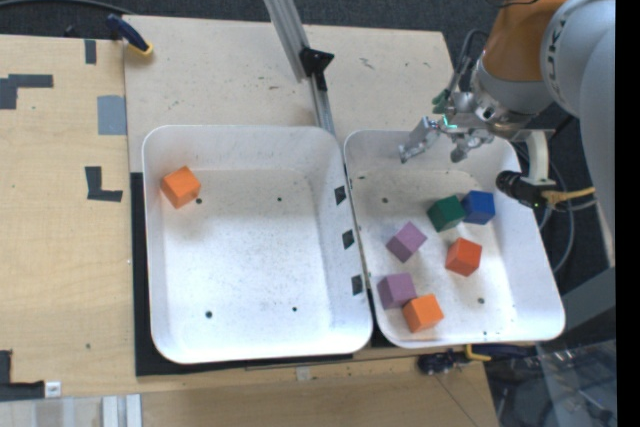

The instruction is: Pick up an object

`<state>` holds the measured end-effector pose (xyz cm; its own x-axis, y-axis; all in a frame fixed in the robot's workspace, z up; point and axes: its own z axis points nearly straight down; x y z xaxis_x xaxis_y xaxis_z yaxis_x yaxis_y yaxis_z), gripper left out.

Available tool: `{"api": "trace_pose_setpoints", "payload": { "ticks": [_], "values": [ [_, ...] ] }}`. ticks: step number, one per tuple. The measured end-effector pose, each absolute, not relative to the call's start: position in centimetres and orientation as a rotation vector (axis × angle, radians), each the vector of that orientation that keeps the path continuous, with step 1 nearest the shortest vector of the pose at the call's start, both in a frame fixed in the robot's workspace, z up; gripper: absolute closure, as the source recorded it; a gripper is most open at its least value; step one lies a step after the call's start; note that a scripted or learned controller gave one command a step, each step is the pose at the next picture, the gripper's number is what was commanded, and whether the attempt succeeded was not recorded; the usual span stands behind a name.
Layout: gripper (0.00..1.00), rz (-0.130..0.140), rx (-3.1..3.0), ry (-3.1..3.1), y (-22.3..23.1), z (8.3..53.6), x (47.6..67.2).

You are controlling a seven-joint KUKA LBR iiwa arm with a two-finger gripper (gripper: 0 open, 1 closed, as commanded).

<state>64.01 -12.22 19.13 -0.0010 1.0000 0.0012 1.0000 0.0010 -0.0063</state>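
My gripper [440,149] hangs over the far end of the right bin [520,315], open, with nothing between its fingers. Nearer the camera in that bin lie a green cube [446,213] touching a blue cube [480,206], a red-orange cube [463,256], two purple cubes [406,241] [396,289] and an orange cube [422,312]. All of them sit below and apart from the gripper. A lone orange cube [181,185] rests in the far left corner of the left bin [250,340].
A slanted metal rail [285,5] runs down to the gap between the bins. The wooden bench [60,215] extends to the left with grey tape marks. A blue and yellow clip [132,35] lies on it at the far left.
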Motion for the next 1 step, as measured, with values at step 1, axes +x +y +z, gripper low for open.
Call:
{"api": "trace_pose_setpoints", "payload": {
  "ticks": [1],
  "values": [
    [0.0,0.002,-2.218,-2.224,-12.23,19.44,64.12]
  ]
}}
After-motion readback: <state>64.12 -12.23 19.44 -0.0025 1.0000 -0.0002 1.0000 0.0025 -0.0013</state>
